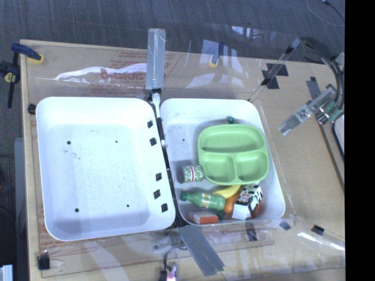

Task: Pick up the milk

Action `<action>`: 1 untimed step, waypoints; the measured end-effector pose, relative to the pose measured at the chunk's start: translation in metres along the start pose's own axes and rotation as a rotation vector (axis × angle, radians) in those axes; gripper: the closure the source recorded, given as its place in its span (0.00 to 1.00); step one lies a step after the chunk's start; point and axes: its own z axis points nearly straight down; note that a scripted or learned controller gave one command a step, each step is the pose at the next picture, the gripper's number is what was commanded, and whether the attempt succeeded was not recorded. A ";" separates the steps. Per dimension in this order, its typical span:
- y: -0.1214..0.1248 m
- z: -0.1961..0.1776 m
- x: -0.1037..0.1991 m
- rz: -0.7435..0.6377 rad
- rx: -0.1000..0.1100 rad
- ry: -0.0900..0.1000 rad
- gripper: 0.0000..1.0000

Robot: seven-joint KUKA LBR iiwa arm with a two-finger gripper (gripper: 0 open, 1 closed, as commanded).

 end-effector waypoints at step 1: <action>0.052 0.046 0.065 0.187 0.002 -0.001 1.00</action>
